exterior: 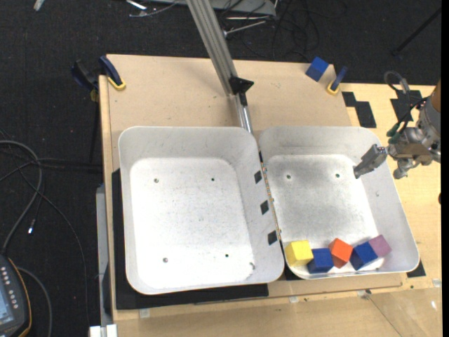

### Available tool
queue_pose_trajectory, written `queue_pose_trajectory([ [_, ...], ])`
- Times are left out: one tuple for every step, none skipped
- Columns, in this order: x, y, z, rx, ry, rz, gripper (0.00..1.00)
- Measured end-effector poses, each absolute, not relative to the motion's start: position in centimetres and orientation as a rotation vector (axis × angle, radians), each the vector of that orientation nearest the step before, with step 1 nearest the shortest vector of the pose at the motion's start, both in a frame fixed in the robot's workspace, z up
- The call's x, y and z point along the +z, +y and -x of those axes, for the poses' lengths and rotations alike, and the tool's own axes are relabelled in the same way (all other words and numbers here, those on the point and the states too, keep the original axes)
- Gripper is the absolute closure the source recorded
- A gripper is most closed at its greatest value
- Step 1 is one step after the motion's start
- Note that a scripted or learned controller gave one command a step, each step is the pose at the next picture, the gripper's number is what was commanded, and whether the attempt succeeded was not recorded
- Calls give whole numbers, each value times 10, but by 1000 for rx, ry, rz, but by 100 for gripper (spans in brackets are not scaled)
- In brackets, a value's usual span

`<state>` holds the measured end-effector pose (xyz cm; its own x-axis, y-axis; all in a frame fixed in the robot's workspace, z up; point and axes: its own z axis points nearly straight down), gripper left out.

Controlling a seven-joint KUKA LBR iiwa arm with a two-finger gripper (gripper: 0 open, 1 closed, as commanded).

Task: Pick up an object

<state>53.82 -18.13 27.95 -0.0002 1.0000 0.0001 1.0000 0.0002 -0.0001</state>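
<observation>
Camera view: my two-finger gripper [384, 159] hangs over the upper right rim of the right-hand shallow white plastic bin [323, 188], at the end of my arm that comes in from the right. One dark finger points down and left towards the bin floor; the rest of the tool is blurred against my wrist, so I cannot tell how far it is spread, and I see nothing caught in it.

The things I could pick up lie well apart from me, huddled along the near wall of that same bin. From left to right: a small yellow cube [299, 251], a dark blue cube [321, 260], an orange-red cube [341, 251], a second blue cube [363, 255] and a pale purple cube [379, 245]. They touch or nearly touch, I judge because the bin floor slopes them into that near corner; packed like that, getting a finger between two of them looks awkward.

The left-hand shallow white plastic bin [186, 213] sits just beside, sharing the middle edge. Another small blue block [318, 68] rests on the tan wooden bench top [175, 93], beyond the bins.

I can read no brand, label or writing anywhere.
</observation>
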Motion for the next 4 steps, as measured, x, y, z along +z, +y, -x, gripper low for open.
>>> queue_pose_trajectory([
  [193,-166,-540,6,-2216,2216,0],
  [139,-167,-572,4,-2223,2214,0],
  [295,-164,-541,-7,-2232,2224,0],
  [184,-122,-543,6,-2222,2210,0],
])
